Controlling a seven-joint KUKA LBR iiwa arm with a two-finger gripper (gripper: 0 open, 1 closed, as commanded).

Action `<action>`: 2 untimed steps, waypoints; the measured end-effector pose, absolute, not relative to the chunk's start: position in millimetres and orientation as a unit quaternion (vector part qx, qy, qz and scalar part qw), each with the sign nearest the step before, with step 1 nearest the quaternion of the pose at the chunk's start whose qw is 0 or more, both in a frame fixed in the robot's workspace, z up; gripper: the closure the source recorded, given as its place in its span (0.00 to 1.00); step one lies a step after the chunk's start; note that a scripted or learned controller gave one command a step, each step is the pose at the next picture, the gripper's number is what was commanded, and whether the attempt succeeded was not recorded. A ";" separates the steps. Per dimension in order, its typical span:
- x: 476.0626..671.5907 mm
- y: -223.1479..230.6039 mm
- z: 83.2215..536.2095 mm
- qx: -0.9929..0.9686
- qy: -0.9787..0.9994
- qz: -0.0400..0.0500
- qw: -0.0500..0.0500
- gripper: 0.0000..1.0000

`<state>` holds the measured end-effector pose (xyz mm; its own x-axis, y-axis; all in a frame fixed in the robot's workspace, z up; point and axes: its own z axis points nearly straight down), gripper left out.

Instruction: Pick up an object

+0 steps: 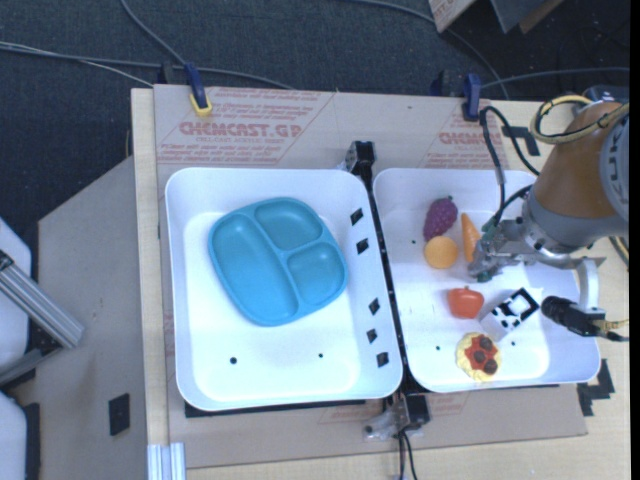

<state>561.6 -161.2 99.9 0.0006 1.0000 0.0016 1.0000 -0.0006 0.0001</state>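
In the right bin (420, 358) lie a purple grape bunch (440, 216), an orange carrot (469, 236), a yellow-orange round fruit (440, 253), a red tomato-like piece (465, 301), a black-and-white checkered block (514, 309) and a small pizza-like toy with dark berries (479, 355). My gripper (485, 265) hangs low over the bin, just right of the carrot and the round fruit and above the red piece. Nothing shows between its tips.
The left bin (190, 368) holds a blue divided plate (278, 259). The grey arm with its orange band (580, 173) reaches in from the right. Black clips line the divider (372, 268) between the bins. Cables run behind the bench.
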 end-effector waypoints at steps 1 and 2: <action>561.9 -162.8 164.4 -0.707 -0.707 -0.002 -0.003 1.00; 563.8 -157.6 209.4 -0.706 -0.708 -0.002 -0.002 1.00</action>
<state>563.8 -157.6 209.4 -0.0017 1.0000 -0.0012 1.0000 0.0017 0.0057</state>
